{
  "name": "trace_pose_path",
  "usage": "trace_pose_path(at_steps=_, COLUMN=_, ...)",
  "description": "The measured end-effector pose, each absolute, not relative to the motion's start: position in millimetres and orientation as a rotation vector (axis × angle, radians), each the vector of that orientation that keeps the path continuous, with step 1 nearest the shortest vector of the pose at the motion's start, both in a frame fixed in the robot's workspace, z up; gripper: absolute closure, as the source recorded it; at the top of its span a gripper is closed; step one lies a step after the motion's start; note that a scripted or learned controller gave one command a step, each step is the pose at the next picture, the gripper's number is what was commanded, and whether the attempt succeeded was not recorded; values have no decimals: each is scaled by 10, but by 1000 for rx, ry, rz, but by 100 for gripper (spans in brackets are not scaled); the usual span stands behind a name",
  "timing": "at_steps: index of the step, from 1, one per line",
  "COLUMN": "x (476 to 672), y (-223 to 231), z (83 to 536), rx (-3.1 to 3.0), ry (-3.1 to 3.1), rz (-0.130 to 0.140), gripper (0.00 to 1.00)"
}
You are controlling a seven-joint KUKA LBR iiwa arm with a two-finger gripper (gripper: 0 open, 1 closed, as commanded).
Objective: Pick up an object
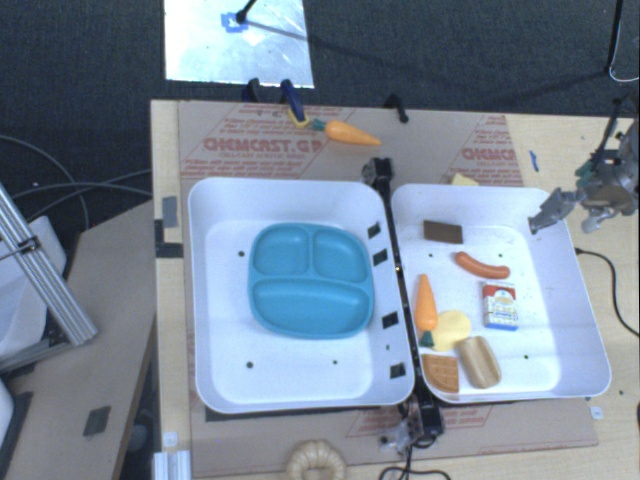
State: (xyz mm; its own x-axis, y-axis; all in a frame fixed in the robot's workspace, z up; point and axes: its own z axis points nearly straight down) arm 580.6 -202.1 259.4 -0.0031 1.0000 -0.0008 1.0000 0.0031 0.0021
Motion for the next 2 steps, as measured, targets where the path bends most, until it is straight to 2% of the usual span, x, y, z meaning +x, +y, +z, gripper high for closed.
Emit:
trace_pose_path(at_steps=1, x=5837, y=-1928, z=2041, rx=2216, ry=2228, rz=-1, gripper=0)
trace_pose_path(at_steps=2, x=5752, y=-1920, z=1578, rx=2221, ry=2225, rz=-2, gripper=0)
